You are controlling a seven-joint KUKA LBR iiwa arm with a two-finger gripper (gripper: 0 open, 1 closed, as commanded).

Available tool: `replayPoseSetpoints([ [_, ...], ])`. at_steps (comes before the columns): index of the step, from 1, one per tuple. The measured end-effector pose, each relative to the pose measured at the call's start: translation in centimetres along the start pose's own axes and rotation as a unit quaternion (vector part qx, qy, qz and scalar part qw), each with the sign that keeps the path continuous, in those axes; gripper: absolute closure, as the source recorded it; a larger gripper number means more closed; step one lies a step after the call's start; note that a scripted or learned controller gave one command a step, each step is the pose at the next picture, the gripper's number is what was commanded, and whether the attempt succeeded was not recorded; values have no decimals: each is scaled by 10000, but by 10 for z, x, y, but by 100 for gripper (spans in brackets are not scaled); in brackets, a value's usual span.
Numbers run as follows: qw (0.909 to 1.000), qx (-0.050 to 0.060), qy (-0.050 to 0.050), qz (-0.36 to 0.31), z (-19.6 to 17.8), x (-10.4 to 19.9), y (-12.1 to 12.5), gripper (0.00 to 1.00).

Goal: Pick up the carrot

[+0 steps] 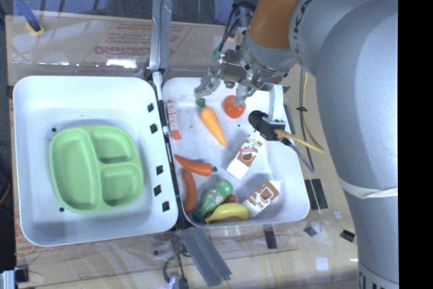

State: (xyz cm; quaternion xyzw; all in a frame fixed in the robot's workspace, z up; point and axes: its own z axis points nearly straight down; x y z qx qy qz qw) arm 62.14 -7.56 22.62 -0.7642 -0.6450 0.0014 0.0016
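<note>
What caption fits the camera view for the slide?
Open hand hovering over the right bin, just above the carrot beside a tomato; green tray in left bin.

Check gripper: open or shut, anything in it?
Open, holding nothing. The gripper has its fingers spread apart above the carrot, which lies flat in the right bin.

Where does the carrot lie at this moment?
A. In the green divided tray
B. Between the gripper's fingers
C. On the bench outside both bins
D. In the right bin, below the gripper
D: the carrot rests on the right bin floor, just beneath the open gripper, which holds nothing.
</note>
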Motion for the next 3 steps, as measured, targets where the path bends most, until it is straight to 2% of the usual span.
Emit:
replayPoseSetpoints([
  [1,9996,3,-2,275,136,-24,16,0],
  [2,9997,22,-1,245,126,-23,15,100],
  [3,9999,0,1,128,43,-33,-19,100],
])
